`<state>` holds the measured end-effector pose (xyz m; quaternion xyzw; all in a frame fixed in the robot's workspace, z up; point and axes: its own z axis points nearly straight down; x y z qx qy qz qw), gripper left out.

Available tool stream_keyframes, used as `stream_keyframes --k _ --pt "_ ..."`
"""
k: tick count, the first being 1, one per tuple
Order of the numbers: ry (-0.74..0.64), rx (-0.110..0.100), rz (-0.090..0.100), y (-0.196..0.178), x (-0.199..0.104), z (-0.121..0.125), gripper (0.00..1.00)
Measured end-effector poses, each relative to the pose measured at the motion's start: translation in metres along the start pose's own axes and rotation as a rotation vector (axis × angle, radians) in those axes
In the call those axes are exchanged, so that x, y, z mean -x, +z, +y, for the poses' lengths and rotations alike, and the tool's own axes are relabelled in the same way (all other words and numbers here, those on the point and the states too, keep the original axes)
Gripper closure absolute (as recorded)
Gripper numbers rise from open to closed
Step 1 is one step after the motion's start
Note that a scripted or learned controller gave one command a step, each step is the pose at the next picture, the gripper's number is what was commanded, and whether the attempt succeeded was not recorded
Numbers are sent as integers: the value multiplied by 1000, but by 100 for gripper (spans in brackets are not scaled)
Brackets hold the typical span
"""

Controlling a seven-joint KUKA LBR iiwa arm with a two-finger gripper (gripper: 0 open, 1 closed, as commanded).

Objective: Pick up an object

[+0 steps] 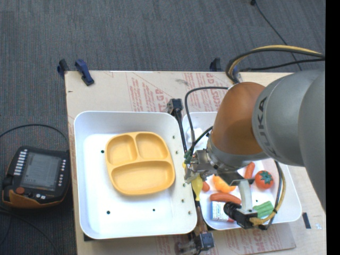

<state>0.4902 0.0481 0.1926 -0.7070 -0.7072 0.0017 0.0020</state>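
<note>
— Landmark first?

— Red tomato [264, 179], green-capped, lying in the right bin [289, 203], toward that bin's right side.

— And the gripper [195, 169]?

— Well to the view's left of the tomato, low over the right bin's left rim, tucked beneath the grey arm [297, 116] and its orange band. Open or closed: cannot tell, with the wrist covering it from above.

— Holding anything?

— Cannot say. Just a small yellow piece [197, 185] at the gripper's lower side, far left of the tomato. Touching or merely close: impossible to judge.

— Other things to pick?

— Orange carrot [249, 170] just left of the tomato, tilted, close beside it. Further left, a chunky orange piece [222, 184]. Down and left from the tomato, a long red-orange piece [224, 197] lying crosswise. Straight toward the view's lower edge from the tomato, a green piece [264, 209]. Left of that, a small white-and-blue packet [217, 211] by the bin's lower rim.

— Beyond that bin?

— Far left of the tomato, the left bin [95, 195] with a yellow divided plate [141, 161]: three compartments, flat on the bin floor, well apart from the gripper. Farther left again, off the bench, a handheld control pad [37, 175] on grey carpet. Up and far left from the tomato, a blue clamp [84, 71] at the bench's corner.
</note>
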Motion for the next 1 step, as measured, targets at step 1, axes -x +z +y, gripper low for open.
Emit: stream_keyframes --k 1 --pt "-2 3 0 -26 7 32 100"
